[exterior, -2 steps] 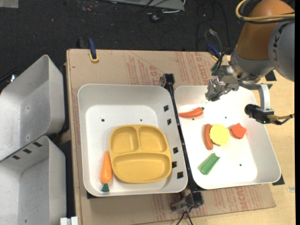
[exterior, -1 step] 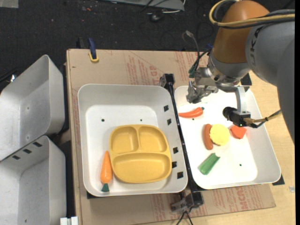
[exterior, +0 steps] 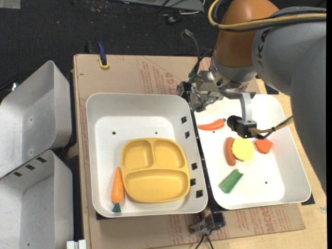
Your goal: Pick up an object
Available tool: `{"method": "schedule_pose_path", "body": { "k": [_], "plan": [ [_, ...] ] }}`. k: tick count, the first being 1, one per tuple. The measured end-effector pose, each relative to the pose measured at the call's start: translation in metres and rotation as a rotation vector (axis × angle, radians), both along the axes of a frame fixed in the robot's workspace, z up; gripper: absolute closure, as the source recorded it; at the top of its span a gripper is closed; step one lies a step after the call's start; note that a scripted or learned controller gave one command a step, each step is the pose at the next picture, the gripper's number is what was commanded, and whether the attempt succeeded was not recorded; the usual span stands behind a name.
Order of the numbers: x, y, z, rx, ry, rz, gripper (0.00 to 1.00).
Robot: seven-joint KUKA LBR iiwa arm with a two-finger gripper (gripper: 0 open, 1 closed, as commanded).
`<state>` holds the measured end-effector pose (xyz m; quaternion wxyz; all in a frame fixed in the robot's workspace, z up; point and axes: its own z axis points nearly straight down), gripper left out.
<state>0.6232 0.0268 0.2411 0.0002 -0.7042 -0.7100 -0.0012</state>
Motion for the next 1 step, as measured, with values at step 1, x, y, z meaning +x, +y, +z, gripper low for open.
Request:
{"method": "schedule_pose_path", "body": {
  "k": [1],
  "plan": [
    [0.0031,0.0539,0.0077,0.000,-0.001,0.000,1.00]
  ]
}}
